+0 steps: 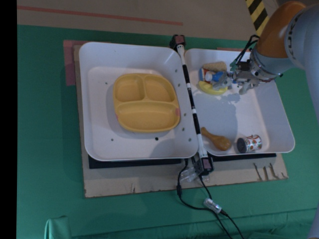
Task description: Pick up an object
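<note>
Toy pile [213, 77], right bin's far end.

No legible text anywhere, small can [249, 144] with a red-and-white printed label too blurred to read, yellow-black hazard stripes [255, 4] on floor

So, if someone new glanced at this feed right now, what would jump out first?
Probably the yellow divided tray, sitting alone in the left bin. Next, the grey arm with its orange band reaching in from the right, its gripper low beside a small colourful pile of toys at the back of the right bin. A wooden piece and small can lie near that bin's front edge.
</note>
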`<state>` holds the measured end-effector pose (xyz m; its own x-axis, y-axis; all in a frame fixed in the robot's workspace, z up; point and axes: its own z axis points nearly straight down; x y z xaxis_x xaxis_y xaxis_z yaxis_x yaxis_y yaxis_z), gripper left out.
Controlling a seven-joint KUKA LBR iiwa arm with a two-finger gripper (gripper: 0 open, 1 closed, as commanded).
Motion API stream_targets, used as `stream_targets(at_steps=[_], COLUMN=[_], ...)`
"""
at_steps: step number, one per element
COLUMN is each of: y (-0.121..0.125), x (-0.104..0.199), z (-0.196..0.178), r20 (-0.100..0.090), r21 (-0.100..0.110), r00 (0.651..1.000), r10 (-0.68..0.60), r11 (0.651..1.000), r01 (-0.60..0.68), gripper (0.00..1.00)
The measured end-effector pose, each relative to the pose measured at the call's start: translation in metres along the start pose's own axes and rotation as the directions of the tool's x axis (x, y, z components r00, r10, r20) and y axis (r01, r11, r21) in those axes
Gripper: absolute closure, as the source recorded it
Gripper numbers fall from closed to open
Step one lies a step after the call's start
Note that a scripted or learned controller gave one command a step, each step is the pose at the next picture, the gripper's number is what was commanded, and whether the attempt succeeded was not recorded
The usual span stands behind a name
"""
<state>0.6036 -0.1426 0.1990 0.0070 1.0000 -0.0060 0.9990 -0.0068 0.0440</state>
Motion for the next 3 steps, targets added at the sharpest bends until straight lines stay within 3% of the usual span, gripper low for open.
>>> stream_targets(at_steps=[1,3], y=[0.045,0.058], x=[0.041,0.043], z=[0.005,0.006], r20=[0.004,0.005], r21=[0.015,0.023], r00=[1.000,1.000], r10=[-0.001,-0.001], r11=[1.000,1.000], r01=[0.001,0.001], gripper=[0.00,0.00])
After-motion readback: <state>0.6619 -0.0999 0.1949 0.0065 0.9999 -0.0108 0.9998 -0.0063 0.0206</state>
